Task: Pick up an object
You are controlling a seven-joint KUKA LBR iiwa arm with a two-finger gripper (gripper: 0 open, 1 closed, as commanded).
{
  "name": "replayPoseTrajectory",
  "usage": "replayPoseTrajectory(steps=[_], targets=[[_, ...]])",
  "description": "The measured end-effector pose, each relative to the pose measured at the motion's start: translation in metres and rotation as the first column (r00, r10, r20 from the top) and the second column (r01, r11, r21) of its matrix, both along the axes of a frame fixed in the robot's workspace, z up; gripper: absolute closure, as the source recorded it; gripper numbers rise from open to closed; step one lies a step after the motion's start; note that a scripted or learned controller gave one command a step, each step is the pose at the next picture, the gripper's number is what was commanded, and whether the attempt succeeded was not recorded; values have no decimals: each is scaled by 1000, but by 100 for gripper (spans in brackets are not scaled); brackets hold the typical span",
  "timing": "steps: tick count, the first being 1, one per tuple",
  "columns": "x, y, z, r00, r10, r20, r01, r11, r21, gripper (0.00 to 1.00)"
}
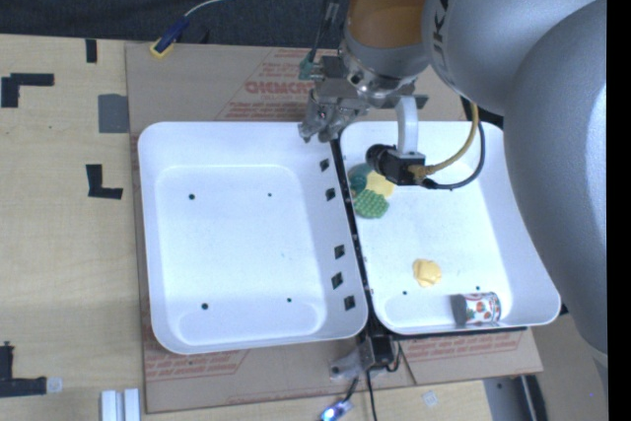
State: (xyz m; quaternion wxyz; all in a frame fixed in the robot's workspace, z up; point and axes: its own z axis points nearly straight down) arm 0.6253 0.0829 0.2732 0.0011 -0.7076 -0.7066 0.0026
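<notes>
My gripper (323,125) hangs over the far end of the divider between the two bins, at the left bin's (158,212) back right corner. Nothing shows in its grasp. In the right bin (513,242), a green knobbly object (371,203) with a yellow piece (380,184) against it lies near the divider, a little in front of the gripper. A small yellow lump (426,272) rests farther forward. A short can with a red and white label (478,309) lies on its side at the front rim.
The arm's large grey body (542,64) covers the right bin's far right side. Both bins stand on a cardboard sheet (266,84). A cable with a blue and yellow plug (170,38) lies behind the bins.
</notes>
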Motion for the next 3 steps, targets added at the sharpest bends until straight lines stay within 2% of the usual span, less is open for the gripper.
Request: replayPoseTrajectory(steps=[1,2,3], targets=[[-3,-28,150,1000,2,22,-2,1000,3,100],[-4,-25,270,1000,5,20,-5,1000,3,100],[-85,15,262,1000,8,2,-8,1000,3,100]])
